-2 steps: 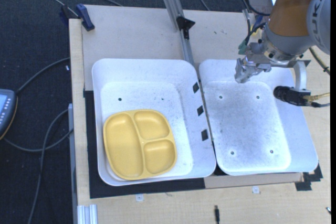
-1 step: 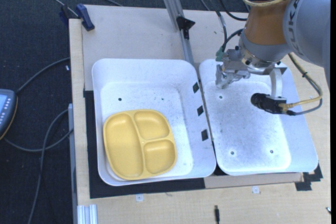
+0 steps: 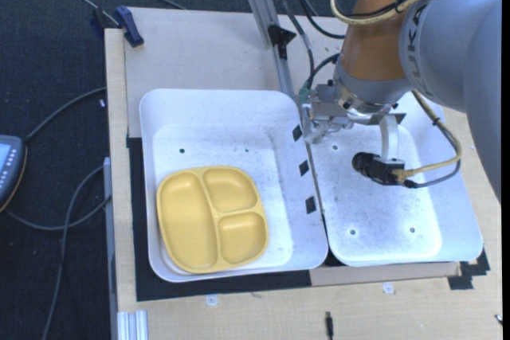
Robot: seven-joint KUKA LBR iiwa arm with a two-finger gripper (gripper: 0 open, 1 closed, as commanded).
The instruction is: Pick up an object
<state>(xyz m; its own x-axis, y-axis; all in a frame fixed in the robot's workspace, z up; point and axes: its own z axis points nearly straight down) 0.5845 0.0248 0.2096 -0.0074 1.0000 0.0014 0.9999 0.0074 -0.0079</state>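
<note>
Yellow divided tray [image 3: 211, 217] in left bin [image 3: 171, 119]; pincer [image 3: 322, 126] above right bin [image 3: 382, 227].

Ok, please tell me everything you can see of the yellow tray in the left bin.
The yellow tray looks like smooth plastic, with rounded corners and three compartments: one long along its left side and two smaller on its right. It lies flat, open side up, in the near left corner of the left bin, resting on the bin's floor. Nothing else touches it.
</note>
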